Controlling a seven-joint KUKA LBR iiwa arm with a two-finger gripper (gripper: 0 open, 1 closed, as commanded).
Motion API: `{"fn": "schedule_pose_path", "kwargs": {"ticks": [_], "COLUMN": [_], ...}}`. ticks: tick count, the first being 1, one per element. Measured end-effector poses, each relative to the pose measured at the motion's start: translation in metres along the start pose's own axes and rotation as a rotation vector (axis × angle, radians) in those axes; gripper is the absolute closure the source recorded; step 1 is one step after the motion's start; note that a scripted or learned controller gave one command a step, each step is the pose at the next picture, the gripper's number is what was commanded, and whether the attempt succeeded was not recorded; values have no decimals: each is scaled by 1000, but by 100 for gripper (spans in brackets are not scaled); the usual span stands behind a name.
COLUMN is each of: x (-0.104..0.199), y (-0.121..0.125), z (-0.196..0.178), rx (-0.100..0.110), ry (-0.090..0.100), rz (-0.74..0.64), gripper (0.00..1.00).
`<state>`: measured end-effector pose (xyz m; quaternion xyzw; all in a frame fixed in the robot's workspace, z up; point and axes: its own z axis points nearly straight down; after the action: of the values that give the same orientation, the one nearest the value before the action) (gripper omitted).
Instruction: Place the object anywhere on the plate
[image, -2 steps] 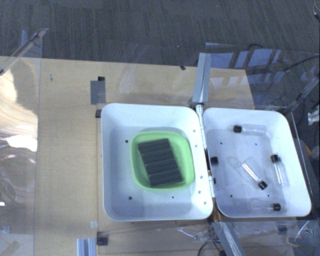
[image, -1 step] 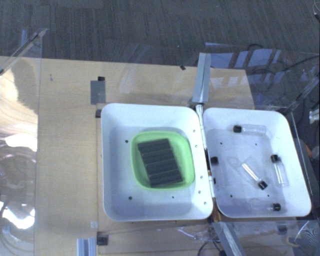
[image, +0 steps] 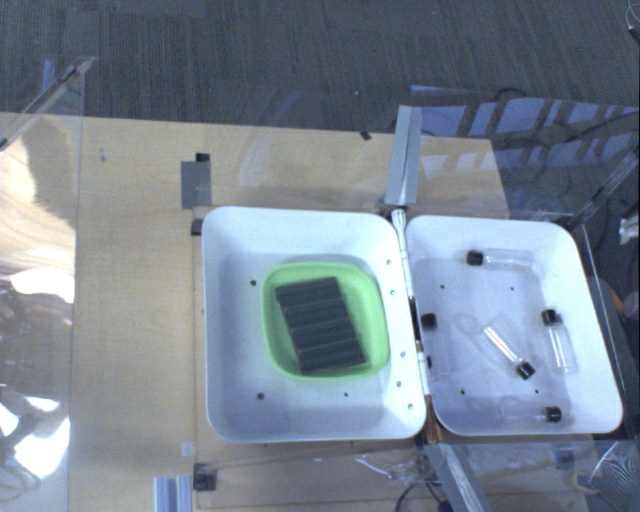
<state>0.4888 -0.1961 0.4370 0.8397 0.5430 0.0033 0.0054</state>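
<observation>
While clear capped tubes (image: 497, 345) lie loose in the right bin (image: 490, 224), apart from the green plate (image: 375, 330) | judged light, slick, brittle, prone to roll; grasp mid-barrel | dark ribbed block (image: 320, 325) occupies the plate | gripper state: cannot tell

Quick headcount: two white bins, the left bin (image: 225, 330) and the right bin (image: 590, 330). One green plate (image: 372, 320) in the left one, and one dark ribbed block (image: 320, 325) lying on it. The right one's got clear vials with black caps; I count five caps: top (image: 474, 258), left edge (image: 428, 321), right (image: 548, 317), middle (image: 525, 371) and bottom (image: 553, 414). The glass bodies are see-through against the white, so some are hard to make out, call it five vials
</observation>
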Motion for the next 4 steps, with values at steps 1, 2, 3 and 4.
{"fn": "schedule_pose_path", "kwargs": {"ticks": [1, 2, 3, 4], "x": [3, 0, -2, -2], "y": [-1, 0, 0, 1], "z": [0, 0, 45, 7], "rx": [0, 1, 7, -1], "ry": [0, 0, -1, -1], "rz": [105, 251, 238, 360], "gripper": [0, 0, 0, 0]}}
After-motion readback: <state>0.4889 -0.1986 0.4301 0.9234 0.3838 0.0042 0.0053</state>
